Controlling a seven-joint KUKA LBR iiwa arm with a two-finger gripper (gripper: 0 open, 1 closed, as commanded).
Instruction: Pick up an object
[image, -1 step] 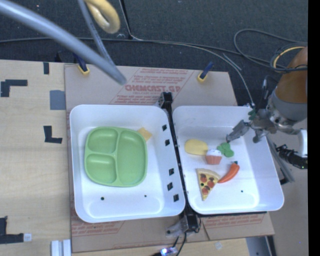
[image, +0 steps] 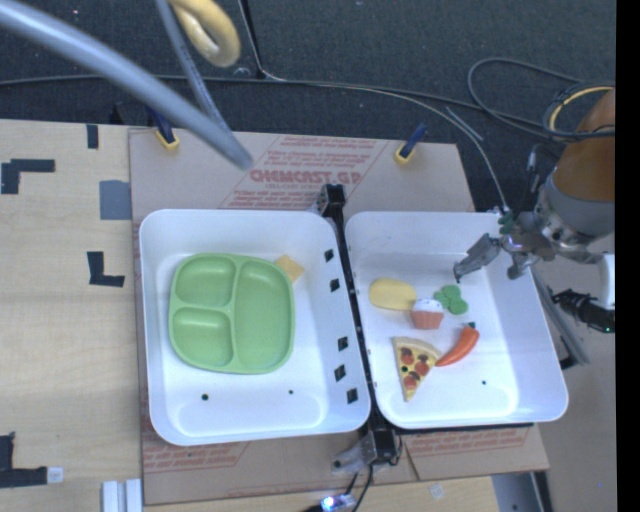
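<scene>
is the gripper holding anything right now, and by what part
Nothing is held: the gripper hangs open over the right bin, above and apart from the toy food.

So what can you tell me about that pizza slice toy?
The pizza slice is a small toy wedge, plastic-looking, with a tan crust edge, a yellow-orange top and dark red dots like pepperoni. It lies flat on the floor of the right white bin, crust toward the upper left, tip pointing down toward the near wall. The orange carrot lies just to its right, very close or touching. The hand is well above it, apart from it.
</scene>
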